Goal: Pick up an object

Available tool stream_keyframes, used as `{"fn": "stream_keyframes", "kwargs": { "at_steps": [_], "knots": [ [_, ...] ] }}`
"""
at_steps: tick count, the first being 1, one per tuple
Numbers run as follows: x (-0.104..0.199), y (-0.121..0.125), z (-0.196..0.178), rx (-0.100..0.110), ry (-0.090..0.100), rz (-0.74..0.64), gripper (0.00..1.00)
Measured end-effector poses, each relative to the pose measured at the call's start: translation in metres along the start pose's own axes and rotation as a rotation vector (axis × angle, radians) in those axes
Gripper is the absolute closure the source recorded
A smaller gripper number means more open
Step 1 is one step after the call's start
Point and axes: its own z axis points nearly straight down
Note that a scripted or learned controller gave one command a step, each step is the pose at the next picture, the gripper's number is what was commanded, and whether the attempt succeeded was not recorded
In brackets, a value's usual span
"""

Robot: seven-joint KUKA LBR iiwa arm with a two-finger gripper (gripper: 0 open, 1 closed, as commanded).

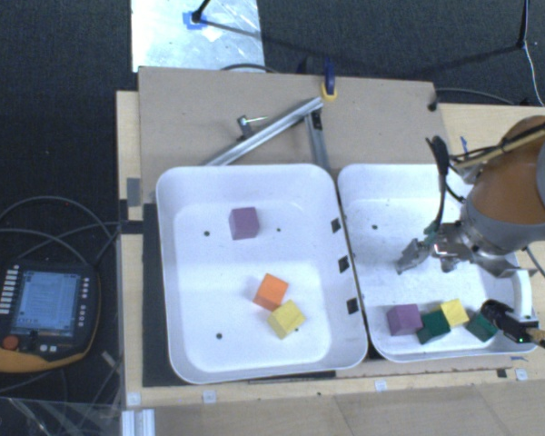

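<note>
The right bin [381, 212] holds a purple cube [403, 318], a dark green block [432, 327], a yellow cube [453, 312] and another green block [480, 325] in a row along its near wall. My gripper [429, 253] hangs over the middle of this bin, a little behind and above the row, apart from the blocks. Nothing shows in its grasp. The left bin [191, 198] contains a purple cube [243, 222] towards the back, with an orange cube [271, 291] and a yellow cube [286, 319] touching each other nearer the front.
The grey arm with its orange band [518, 184] covers the right bin's right side. A metal bar [271, 130] lies slanted on the brown board behind the bins. A teach pendant [41, 314] rests on the floor at the left.
</note>
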Motion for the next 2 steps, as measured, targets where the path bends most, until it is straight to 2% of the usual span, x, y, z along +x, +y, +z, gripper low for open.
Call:
{"fn": "stream_keyframes", "kwargs": {
  "at_steps": [1, 2],
  "knots": [
    [0.000, 0.000, 0.052, 0.000, 0.000, 0.000, 0.00],
    [0.000, 0.002, 0.039, -0.007, -0.002, -0.002, 1.00]
  ]
}}
